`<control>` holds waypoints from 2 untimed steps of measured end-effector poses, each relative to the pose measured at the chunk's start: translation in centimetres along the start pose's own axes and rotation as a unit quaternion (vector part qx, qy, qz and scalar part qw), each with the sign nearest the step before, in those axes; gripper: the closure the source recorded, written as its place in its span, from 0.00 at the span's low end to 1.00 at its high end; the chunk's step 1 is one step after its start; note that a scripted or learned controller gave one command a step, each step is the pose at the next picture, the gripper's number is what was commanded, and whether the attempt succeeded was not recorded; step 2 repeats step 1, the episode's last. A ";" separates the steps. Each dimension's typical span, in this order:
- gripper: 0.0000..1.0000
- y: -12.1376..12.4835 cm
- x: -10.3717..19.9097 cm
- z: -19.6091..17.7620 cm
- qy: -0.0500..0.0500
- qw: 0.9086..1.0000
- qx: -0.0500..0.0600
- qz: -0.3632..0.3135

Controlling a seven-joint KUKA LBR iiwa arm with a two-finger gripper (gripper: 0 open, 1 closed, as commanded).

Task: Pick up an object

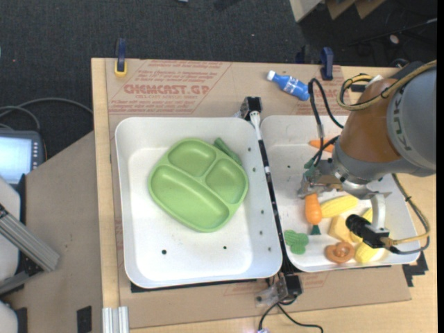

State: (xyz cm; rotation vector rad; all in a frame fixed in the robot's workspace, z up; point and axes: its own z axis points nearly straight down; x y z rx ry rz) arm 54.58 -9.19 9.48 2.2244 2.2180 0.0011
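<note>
My gripper (313,183) reaches down into the right bin (284,139), just above the top end of an orange carrot (313,209). Beside the carrot lie a yellow corn-like piece (338,205) and a pale yellow block (341,227). Nearer the bin's front edge sit an orange-brown ring (340,253), a yellow piece (368,254) and a small green toy (297,240). A small orange piece (317,144) lies behind the gripper. The arm's grey and orange wrist (378,137) covers the right part of the bin.
The left bin (139,241) holds a green divided plate (200,184). A blue bottle (290,84) lies on the cardboard bench behind the right bin. Black clamps (251,107) sit along the seam between the bins. Cables (326,127) trail from the arm over the right bin.
</note>
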 end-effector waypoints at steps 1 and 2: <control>1.00 3.4 7.4 -9.6 0.001 1.000 -0.006 -0.006; 1.00 3.4 7.4 -9.6 0.001 1.000 -0.006 -0.006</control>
